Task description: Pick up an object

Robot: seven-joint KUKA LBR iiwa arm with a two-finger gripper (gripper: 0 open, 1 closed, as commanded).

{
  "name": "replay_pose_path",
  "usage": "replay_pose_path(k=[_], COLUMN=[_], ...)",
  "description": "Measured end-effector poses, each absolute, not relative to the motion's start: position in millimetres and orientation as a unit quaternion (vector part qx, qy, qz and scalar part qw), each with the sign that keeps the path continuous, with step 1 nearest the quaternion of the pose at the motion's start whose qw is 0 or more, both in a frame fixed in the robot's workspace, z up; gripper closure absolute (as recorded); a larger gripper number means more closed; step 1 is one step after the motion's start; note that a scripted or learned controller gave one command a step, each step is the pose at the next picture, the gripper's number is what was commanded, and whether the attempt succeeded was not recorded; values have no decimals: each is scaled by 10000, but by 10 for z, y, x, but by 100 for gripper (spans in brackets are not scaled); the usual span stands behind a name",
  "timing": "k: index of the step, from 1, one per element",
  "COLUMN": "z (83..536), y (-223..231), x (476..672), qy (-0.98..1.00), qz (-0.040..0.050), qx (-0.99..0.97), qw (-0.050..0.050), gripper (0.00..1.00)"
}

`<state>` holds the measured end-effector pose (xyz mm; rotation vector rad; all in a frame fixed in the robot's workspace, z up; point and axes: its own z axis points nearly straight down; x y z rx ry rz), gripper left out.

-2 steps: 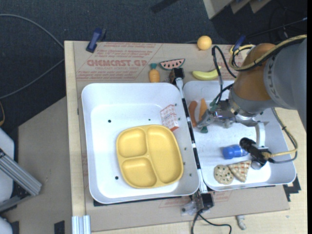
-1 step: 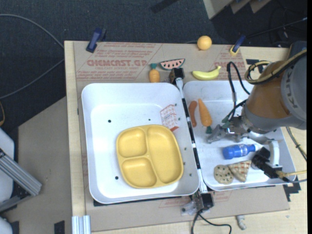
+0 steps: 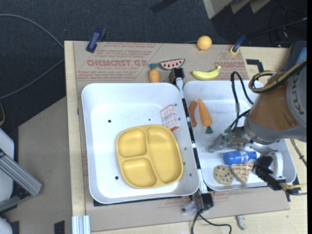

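Cookie [image 3: 223, 174] nearest; hand [image 3: 220, 143] over right bin [image 3: 219, 92], grip state unclear; drop straight on blue bottle [image 3: 239, 157].

A banana [image 3: 205, 73], orange ball [image 3: 204, 43] and watermelon slice [image 3: 172, 64] are seen on the tabletop [image 3: 78, 72] behind the bins.

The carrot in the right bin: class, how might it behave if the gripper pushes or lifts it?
The carrot looks like a smooth plastic toy, so probably stiff and light. Its tapered, rounded body may roll or swing aside when pushed. Its slick surface might slip from the gripper.
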<state>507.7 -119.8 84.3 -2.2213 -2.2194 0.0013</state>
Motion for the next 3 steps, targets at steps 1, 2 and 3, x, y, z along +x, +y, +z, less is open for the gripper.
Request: replay_pose_path(k=[1, 2, 3], z=[847, 848, 843], y=[-1225, -966, -1138], x=[4862, 5699, 5429], qy=[-7068, -7076, -7066], qz=[0, -7, 8], qx=[-7074, -7066, -7076], qw=[6, -5, 10], gripper=[0, 0, 0])
